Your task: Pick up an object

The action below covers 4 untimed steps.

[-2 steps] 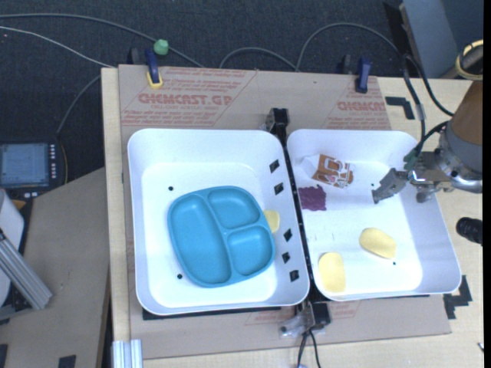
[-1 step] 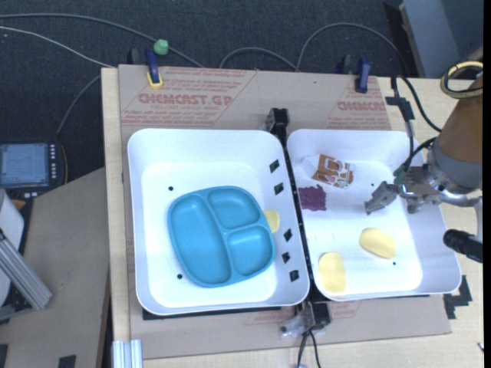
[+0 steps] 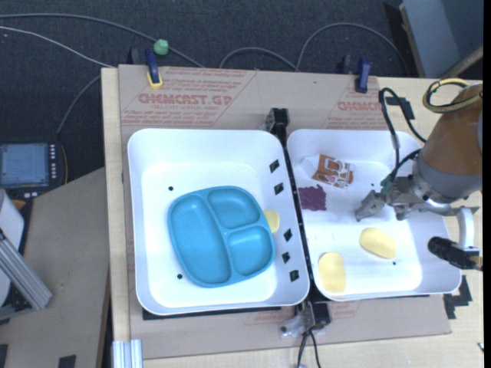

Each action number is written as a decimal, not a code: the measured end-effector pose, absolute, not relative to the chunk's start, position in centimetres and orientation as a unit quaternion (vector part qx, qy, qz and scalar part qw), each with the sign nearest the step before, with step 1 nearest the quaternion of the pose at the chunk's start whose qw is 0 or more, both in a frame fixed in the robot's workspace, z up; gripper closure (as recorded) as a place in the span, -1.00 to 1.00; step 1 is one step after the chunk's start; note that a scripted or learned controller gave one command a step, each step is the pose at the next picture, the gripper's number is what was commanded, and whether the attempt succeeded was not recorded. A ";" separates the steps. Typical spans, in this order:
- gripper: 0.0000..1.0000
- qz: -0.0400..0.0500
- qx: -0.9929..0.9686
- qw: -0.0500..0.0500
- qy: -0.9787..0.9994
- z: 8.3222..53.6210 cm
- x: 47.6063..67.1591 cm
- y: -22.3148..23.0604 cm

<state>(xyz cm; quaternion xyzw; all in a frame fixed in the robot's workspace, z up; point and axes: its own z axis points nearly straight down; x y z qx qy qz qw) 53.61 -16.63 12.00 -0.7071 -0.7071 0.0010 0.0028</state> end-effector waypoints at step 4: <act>1.00 -0.002 -0.707 -0.003 -0.707 20.1 52.3 -17.4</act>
